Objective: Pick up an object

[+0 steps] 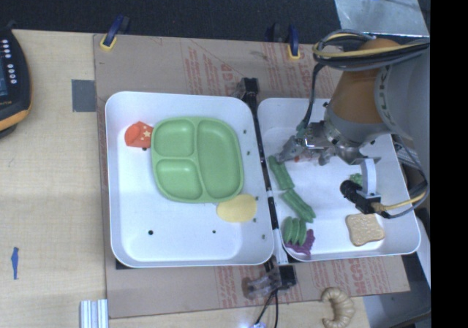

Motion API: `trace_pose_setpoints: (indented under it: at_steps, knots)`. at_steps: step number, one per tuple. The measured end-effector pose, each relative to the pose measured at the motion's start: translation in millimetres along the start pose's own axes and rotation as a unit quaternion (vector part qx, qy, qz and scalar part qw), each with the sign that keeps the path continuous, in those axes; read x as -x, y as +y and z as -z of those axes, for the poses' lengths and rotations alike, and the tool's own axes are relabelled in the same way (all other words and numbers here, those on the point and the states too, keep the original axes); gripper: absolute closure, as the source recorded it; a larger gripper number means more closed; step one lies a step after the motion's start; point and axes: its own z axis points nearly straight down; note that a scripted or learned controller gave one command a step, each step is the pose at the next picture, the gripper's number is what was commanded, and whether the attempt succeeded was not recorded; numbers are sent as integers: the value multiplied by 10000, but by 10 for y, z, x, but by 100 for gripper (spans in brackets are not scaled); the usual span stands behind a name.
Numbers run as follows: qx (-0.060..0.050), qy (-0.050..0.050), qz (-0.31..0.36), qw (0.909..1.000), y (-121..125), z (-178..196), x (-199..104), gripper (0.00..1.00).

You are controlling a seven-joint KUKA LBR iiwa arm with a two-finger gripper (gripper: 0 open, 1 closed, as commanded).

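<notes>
Grey arm [402, 93] with orange band [358, 96], black and yellow cables, metallic pincer [307, 145].

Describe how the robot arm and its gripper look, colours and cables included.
The arm is a thick, rounded grey body with a broad orange band above the wrist. Yellow and black cables loop over its top, and another yellow and black cable trails by a small black part low on its side. The gripper is a compact cluster of silvery metal and dark parts.

Two white bins sit side by side, the left bin [124, 239] and the right bin [329, 250]. One green divided plate [197, 158], one red piece [137, 134], one yellow piece [237, 208], three green pods [298, 204], one purple piece [305, 241], one toast slice [364, 229].
</notes>
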Motion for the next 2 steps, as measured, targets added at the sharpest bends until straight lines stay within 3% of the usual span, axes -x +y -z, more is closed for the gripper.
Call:
trace_pose_setpoints:
  at_steps: [1, 2]
  knots:
    - [25, -12, 8, 10000, 457, -55, 329, 0]
    - [-3, -5, 19, 10000, 440, 52, 324, 100]
